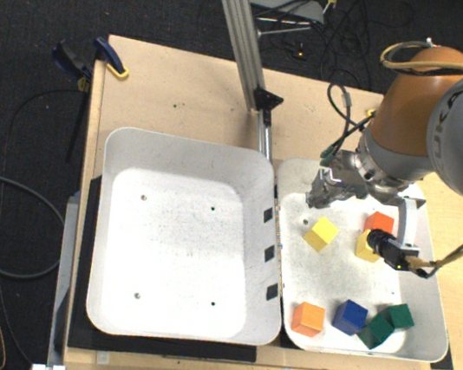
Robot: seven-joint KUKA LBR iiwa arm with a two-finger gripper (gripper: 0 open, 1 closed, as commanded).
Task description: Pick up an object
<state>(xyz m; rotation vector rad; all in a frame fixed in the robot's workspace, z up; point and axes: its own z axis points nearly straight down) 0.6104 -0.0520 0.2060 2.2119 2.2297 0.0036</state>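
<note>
While the gripper [325,194] hangs just above-left of the yellow cube [322,234] in the right bin [431,318], finger spread unclear, orange cube [308,318] below, blue cube [351,317] lower-right.

Yellow block [322,234] (tilted) in right bin [428,322].

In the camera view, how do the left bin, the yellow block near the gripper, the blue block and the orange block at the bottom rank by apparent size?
1. Left bin, by far the largest.
2. Yellow block, blue block and orange block: these look about alike, so I do not rank them.
</note>
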